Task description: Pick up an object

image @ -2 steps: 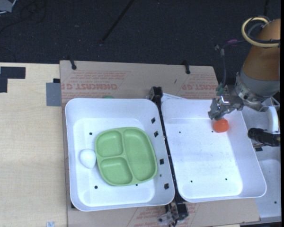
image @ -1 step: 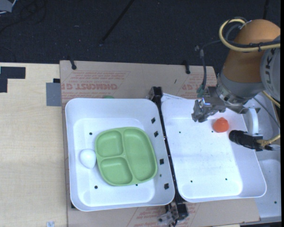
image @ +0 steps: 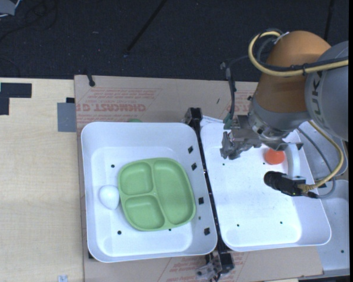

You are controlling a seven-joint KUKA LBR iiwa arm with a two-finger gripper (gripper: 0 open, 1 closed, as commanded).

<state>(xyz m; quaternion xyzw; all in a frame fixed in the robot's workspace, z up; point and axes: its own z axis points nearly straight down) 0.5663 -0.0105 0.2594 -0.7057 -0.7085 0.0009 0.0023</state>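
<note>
My gripper (image: 229,150) hangs over the upper left part of the right bin (image: 253,222), its dark fingers pointing down, with nothing visible between them. A small orange-red object (image: 275,155) lies in the right bin just right of the gripper, partly covered by the wrist. In the left bin (image: 100,140) a green three-part plate (image: 156,193) lies flat in the middle. A white ball (image: 109,197) rests against the plate's left edge.
A black divider rail (image: 201,181) runs between the two bins. Both bins sit on a cardboard sheet (image: 135,98) on the pale wooden bench. The arm's orange and grey body (image: 300,75) overhangs the right bin's upper right corner.
</note>
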